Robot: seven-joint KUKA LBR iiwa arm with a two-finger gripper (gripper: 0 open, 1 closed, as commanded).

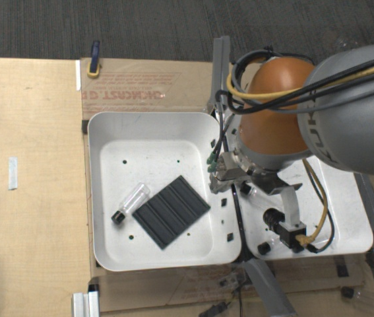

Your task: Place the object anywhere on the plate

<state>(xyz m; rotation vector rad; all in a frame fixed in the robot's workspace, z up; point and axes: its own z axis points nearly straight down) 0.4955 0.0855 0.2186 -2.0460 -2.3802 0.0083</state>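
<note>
Looking at risks, mostly:
Object: clear tube with black cap [128,204] lies in the left bin [101,177], touching the dark ribbed plate [172,211] at its upper-left edge, not on it.
Gripper: parked over the right bin [345,236]; its state can't be told.
Risk: tube is round, so it could easily be rolled off the plate if nudged.
Risk 2: plate could get shoved by a sloppy approach.

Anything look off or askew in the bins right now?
Nothing spilled or damaged. In the left bin the dark ribbed plate lies rotated diagonally to the bin walls, and a clear tube with a black cap lies tilted against its upper left edge. The arm hangs over the right bin.
</note>
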